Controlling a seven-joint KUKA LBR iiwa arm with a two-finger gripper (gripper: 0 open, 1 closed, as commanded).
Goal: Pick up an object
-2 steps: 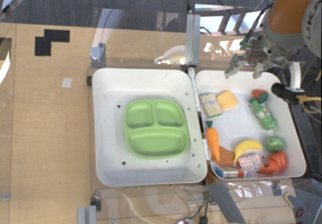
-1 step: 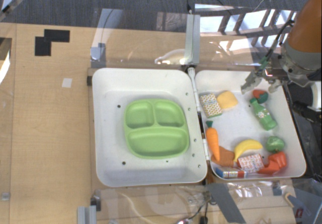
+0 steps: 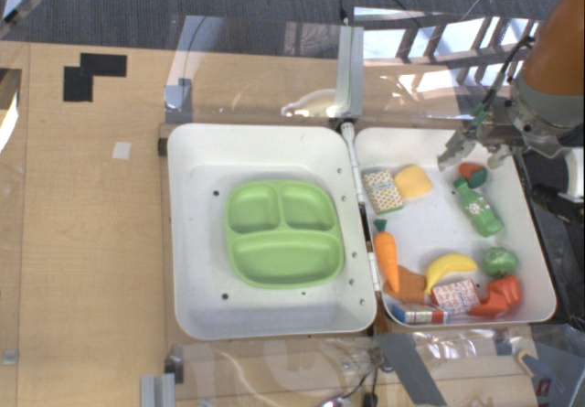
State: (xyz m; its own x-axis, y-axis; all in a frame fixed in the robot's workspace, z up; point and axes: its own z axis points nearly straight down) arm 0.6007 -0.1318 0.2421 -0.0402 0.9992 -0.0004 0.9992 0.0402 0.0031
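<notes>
Toy carton (image 3: 454,295) lies nearest; pincer (image 3: 473,155), fingers apart, hovers above green bottle (image 3: 479,209). Best approach: centre, drop straight, then close.

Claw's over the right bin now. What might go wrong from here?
1. The claw hangs over a small red item touching the green bottle; it may nudge or catch both.
2. That spot is near the right bin's far wall, so a finger may strike it.

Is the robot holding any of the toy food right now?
No, nothing is held. The gripper hangs open above the right bin, over the green bottle; its jaws stand apart with nothing between them.
</notes>
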